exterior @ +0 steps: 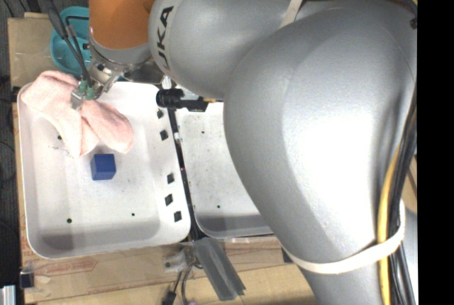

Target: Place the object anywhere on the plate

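A pink cloth [71, 108] and a small blue cube [103, 166] lie in the left white bin [85, 225], the cube just below the cloth. The gripper [84, 92] presses into the cloth's folds; its grip cannot be told. The grey arm [312, 105] hides most of the right bin [213, 183]. A teal object [65, 34] peeks behind.

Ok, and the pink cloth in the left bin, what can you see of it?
The pink cloth looks like soft terry, crumpled and folded. It lies in the far corner of the left bin, partly draped over the rim. One fold trails toward the blue cube, stopping just short. The gripper is right at its upper middle.
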